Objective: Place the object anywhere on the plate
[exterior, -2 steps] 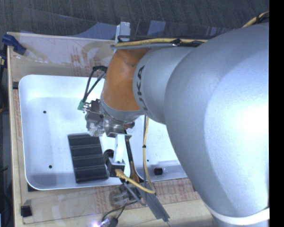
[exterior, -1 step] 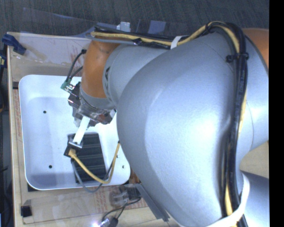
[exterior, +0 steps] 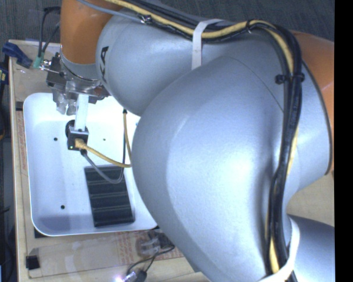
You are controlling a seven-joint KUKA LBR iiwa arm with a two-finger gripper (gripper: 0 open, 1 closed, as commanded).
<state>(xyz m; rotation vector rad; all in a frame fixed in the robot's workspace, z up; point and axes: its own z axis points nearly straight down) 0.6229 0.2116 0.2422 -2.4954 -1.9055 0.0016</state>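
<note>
Open bin floor beside black ribbed slab

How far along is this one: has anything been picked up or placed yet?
Done: nothing that can be seen. The black ribbed slab lies flat on the floor of the white bin, towards its near end. In hand: the tool hangs over the bin's far end, apart from the slab. Left: apparently the whole grasp and placing. The arm hides much of the bench.
</note>
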